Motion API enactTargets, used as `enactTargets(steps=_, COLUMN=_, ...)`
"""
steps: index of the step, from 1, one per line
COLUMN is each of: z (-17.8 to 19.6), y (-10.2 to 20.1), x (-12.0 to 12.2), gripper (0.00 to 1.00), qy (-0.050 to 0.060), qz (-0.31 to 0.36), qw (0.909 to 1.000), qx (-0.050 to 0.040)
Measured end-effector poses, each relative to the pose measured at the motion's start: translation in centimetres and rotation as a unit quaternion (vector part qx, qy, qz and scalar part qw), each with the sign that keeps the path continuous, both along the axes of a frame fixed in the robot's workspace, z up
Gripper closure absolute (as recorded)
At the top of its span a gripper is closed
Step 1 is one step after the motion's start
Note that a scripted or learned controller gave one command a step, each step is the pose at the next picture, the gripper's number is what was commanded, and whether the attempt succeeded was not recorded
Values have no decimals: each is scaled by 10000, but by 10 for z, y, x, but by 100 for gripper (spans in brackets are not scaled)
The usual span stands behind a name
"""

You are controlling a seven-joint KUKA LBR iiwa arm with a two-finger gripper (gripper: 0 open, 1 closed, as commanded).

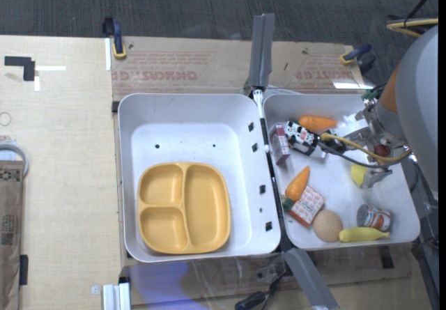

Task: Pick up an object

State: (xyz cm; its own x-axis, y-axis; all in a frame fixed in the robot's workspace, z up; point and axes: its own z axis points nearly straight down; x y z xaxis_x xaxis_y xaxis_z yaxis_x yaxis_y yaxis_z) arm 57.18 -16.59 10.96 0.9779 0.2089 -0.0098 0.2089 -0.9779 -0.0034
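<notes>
The right bin (411,198) holds several small items. An orange carrot (318,122) lies at the back, next to a black-and-white toy (301,134) and a maroon box (280,145). A second carrot (298,182) and a red snack packet (306,205) lie in the middle. A tan ball (327,225), a yellow banana (362,234) and a small can (374,218) sit along the front. My gripper (376,162) hangs low at the bin's right side, just above a yellow fruit (358,175) that it partly hides. Cables cross in front of the gripper.
The left bin (132,127) holds a yellow divided plate (185,205) toward its front. A grey post (261,51) stands behind the gap between the bins. The bulky grey arm (424,93) covers the right bin's back right corner.
</notes>
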Motion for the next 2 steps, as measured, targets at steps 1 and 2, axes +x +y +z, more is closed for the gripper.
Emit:
enactTargets(steps=1, z=67, y=-58, x=-55, gripper=0, qy=-9, qz=87, qw=10000, qx=3)
enactTargets(steps=2, z=3, y=-53, x=-92, gripper=0, qy=-46, qz=267, qw=9996, qx=36)
